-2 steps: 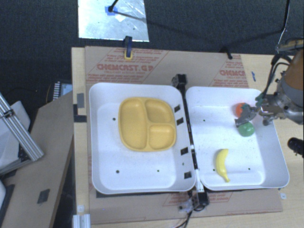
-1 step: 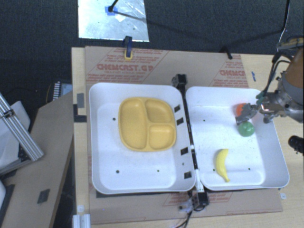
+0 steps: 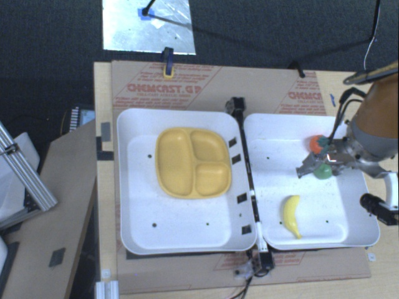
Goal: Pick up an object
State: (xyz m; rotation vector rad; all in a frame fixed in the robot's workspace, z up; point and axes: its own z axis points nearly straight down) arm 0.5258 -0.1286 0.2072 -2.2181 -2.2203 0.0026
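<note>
In the right bin (image 3: 274, 179) a yellow banana (image 3: 292, 215) lies near the front. A small round green object (image 3: 323, 172) and a small orange object (image 3: 316, 143) sit close together toward the bin's right side. My gripper (image 3: 319, 163) reaches in from the right and hangs low right over these two, partly covering them. The grey arm with its orange band (image 3: 377, 114) rises at the right edge. I cannot make out whether anything is held.
The left bin (image 3: 140, 223) holds a yellow divided plate (image 3: 192, 162). A black divider (image 3: 244, 167) runs between the bins. Both rest on a cardboard sheet (image 3: 187, 83). The right bin's floor left of the banana is bare.
</note>
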